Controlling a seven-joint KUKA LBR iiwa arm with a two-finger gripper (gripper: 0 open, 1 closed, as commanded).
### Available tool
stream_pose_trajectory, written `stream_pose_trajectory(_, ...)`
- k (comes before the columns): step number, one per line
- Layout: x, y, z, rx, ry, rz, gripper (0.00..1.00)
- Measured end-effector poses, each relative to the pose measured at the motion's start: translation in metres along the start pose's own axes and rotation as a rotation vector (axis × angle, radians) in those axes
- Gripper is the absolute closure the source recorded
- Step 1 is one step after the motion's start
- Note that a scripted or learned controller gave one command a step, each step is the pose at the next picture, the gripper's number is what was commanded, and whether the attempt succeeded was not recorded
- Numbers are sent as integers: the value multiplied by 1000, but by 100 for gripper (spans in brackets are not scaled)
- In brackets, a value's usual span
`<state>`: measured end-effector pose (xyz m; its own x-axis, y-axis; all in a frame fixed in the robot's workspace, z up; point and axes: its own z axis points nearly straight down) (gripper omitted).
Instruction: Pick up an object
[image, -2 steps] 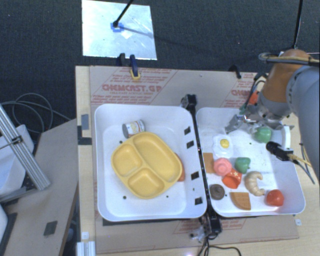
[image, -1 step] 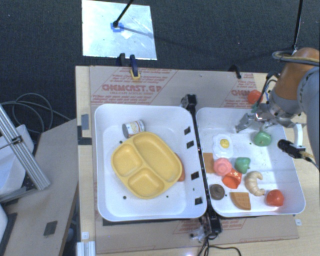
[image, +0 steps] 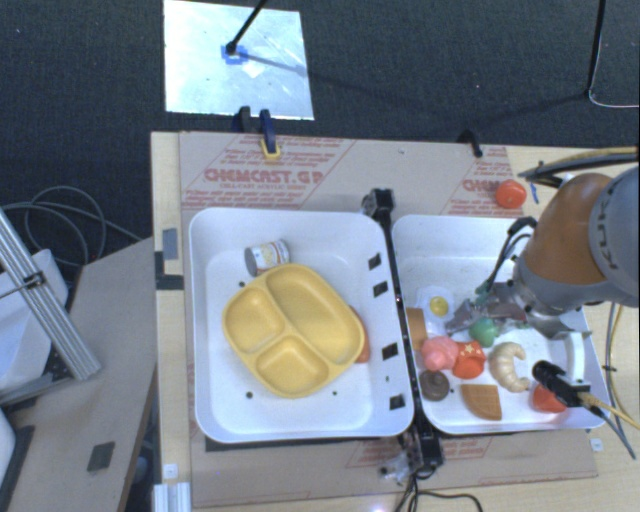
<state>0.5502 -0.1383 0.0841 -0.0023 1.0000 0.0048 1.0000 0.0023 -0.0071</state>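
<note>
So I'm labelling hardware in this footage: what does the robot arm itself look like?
The arm is bulky and rounded, with a grey shell and a broad orange band above the wrist. Dark cables run down its side toward the gripper, a small greyish metal piece at its end. No lettering or markings can be made out on it.

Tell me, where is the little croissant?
The croissant lies in the right bin, near its front right corner, beside the red tomato and just below the gripper.
</note>
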Motion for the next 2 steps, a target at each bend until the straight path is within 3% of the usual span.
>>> stream_pose_trajectory(1,-3,5,-12,-13,-5,1,100)
stream_pose_trajectory(2,69,26,-106,-19,-3,-10,100)
